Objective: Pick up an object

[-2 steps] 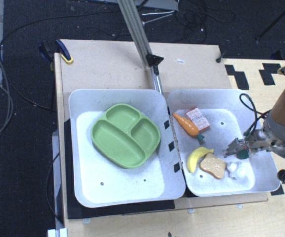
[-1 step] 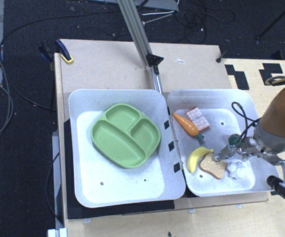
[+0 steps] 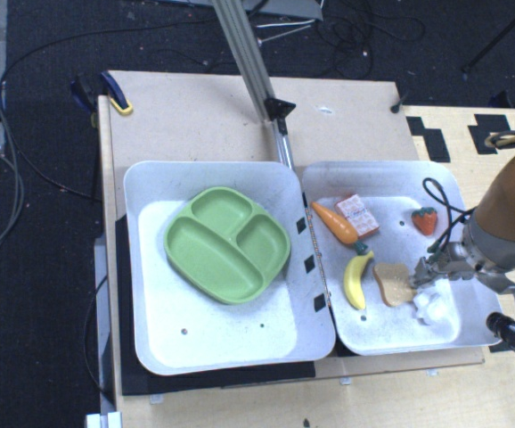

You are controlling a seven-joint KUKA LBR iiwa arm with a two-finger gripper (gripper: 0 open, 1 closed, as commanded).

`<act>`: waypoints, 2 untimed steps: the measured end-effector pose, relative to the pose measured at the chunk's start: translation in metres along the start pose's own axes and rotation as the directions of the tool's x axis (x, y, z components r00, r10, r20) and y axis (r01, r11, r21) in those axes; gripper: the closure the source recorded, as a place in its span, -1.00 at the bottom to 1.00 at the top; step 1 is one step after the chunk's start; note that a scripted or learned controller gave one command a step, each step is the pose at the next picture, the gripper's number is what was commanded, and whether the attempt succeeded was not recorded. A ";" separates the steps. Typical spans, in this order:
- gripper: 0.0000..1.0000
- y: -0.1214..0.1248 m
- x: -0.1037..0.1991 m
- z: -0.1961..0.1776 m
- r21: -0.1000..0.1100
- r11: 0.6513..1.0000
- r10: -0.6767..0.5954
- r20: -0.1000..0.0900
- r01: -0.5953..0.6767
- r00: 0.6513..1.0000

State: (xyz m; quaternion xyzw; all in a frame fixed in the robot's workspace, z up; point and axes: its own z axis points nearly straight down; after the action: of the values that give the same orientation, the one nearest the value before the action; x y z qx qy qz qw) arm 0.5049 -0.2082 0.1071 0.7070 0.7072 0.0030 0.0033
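Note:
The right bin [image 3: 436, 178] holds an orange carrot [image 3: 336, 223], a pink-and-white packet [image 3: 357, 214], a red strawberry [image 3: 426, 220], a yellow banana [image 3: 355, 281], a tan slice of bread [image 3: 393, 284] and a small white lump [image 3: 430, 307]. My gripper [image 3: 422, 275] comes in from the right and sits low at the right edge of the bread, just above the white lump. Nothing is lifted off the bin floor.
A green divided plate [image 3: 228, 242] lies in the left bin [image 3: 151, 328]. A slanted metal pole [image 3: 244, 47] stands behind the bins. A black cable [image 3: 442, 199] loops over the right bin near the strawberry.

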 end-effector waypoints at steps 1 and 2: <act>1.00 0.005 -0.001 -0.063 0.003 1.000 -0.002 0.002 0.002 1.000; 1.00 0.006 0.002 -0.127 0.002 1.000 -0.003 0.003 0.003 1.000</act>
State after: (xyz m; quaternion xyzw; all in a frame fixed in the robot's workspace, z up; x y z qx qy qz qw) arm 0.5098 -0.2061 0.2339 0.7058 0.7084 0.0014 0.0036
